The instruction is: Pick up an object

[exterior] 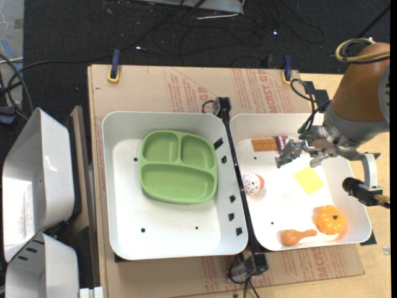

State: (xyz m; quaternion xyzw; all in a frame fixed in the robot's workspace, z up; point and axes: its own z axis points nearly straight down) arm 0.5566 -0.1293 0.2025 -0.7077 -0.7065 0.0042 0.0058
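Observation:
My gripper (304, 159) hangs over the upper middle of the right bin (273, 241). It is open, its two dark fingers spread apart with nothing between them. Just below it, a flat yellow square (309, 180) lies on the bin floor. A brown rectangular block (263, 144) and a small dark wrapped item (283, 143) sit to the gripper's left near the back wall. A white ball with red marks (252, 183) rests by the bin's left wall. An orange pumpkin (329, 220) and an orange gourd (298, 235) lie at the front right.
The left bin (118, 228) holds a green divided plate (178, 166). A black divider with clips runs between the two bins. The arm's grey and orange body (363, 98) looms over the right bin's back right corner. White tubs (34, 179) stand off the bench at left.

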